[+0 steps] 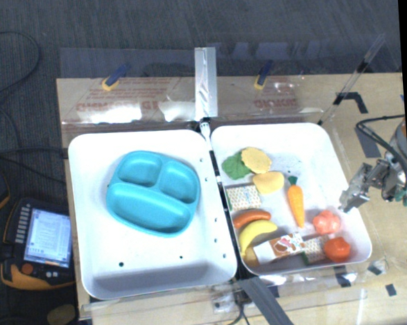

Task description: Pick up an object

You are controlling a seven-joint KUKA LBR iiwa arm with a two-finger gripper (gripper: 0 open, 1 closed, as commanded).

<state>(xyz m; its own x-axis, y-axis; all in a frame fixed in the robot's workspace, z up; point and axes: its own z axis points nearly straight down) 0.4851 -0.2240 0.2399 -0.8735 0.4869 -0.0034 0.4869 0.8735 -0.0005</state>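
The right bin holds several toy foods: a green leaf, a yellow round piece, a pale yellow piece, a carrot, a small patterned box, an orange sausage, a banana, a printed carton, a pink fruit and a red tomato. My gripper hangs at the bin's right rim, just right of the pink fruit, with nothing visibly held.
The left bin holds a blue divided plate. A metal post stands behind the wall between the bins. A handheld pendant lies left of the bench.
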